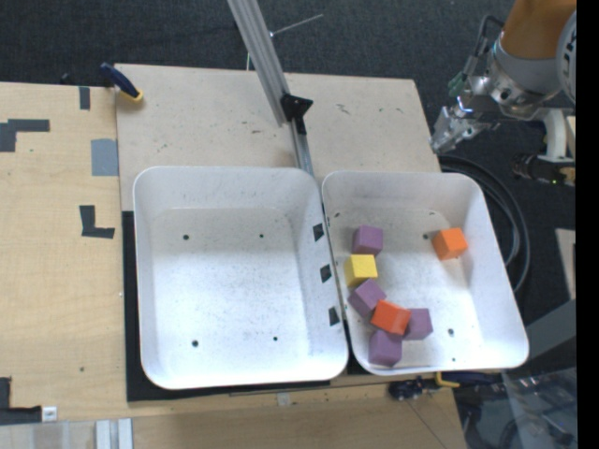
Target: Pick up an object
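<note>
1. Step in hand: approach. The gripper (452, 131) sits off the right bin (487, 215), past its rim at about 1 o'clock, above the surface (374, 120) and well clear of every block.
2. Fingers: small and blurred here, so I can't tell how far open they are. Nothing visible between them, touching nothing; I judge the hand empty.
3. Targets all lie in the right bin. The orange block (450, 242) sits alone at roughly 2 o'clock of the bin floor, well apart from the rest.
4. The other blocks cluster toward the bin's left side: a purple block (368, 239) at 11 o'clock, a yellow block (362, 268) just below it, then a tight pile at 7 o'clock where a red block (390, 318) lies on or against other purple ones (385, 347).
5. Best pick, in my view: the lone orange block. It is nearest the gripper and has free space on all sides, so the fingers can straddle it without nudging neighbours.
6. To do it well: move in over the rim toward 7 o'clock from the current pose, centre above the block, line the fingers up with two flat faces, descend straight, close, lift.
7. Avoid the pile; touching blocks make a clean grasp unlikely.
8. The left bin (150, 251) plays no part in this step.
</note>
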`<state>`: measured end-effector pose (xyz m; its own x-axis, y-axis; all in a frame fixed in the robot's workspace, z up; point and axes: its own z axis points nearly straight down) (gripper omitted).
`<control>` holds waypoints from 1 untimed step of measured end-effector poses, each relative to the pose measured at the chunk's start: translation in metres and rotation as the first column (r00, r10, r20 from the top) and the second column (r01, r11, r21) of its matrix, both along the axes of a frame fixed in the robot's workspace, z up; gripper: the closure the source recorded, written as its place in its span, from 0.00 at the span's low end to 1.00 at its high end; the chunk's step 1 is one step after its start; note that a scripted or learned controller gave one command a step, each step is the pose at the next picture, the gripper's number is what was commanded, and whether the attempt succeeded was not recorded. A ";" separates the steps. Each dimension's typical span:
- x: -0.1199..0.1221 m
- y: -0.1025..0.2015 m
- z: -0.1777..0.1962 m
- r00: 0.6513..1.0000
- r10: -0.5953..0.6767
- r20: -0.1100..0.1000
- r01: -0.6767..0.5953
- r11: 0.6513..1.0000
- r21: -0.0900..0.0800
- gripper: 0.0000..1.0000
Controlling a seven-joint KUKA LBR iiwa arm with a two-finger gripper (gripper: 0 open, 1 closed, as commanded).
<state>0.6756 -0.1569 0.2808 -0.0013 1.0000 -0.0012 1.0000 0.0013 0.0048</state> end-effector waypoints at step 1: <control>-0.020 0.055 -0.017 1.000 0.004 -0.008 -0.004 1.000 0.003 1.00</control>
